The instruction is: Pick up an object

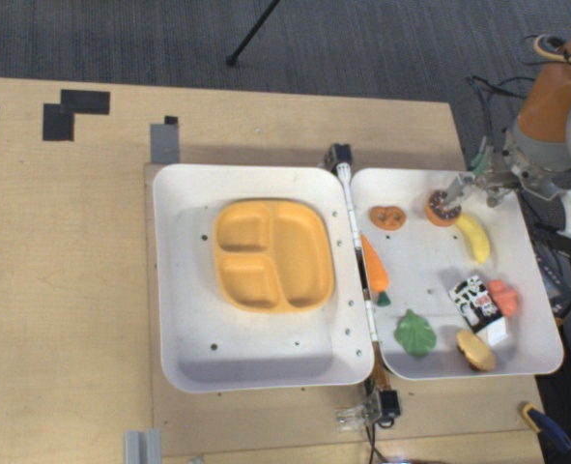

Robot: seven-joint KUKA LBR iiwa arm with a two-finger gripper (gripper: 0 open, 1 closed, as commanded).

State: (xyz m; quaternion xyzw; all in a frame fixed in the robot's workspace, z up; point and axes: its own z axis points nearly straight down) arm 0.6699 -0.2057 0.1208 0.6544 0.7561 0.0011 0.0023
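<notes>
The desk [63,288] is pale tan wood, with black patches near its far left edge. Both bins are white: the left bin [184,356] carries a yellow-orange divided tray [271,256], and the right bin [536,356] holds a mixed lot. There, a yellow banana [474,237] lies by an orange-and-brown round piece [442,208]; an orange pretzel-like piece [387,217] has dark spots. An orange carrot [374,270] has a green tip. A green leafy piece [415,333] sits near a black-and-white patterned box [476,303], a pink-red piece [503,297] and a tan bun-like piece [477,350]. The arm [556,114] is grey with an orange band.
</notes>
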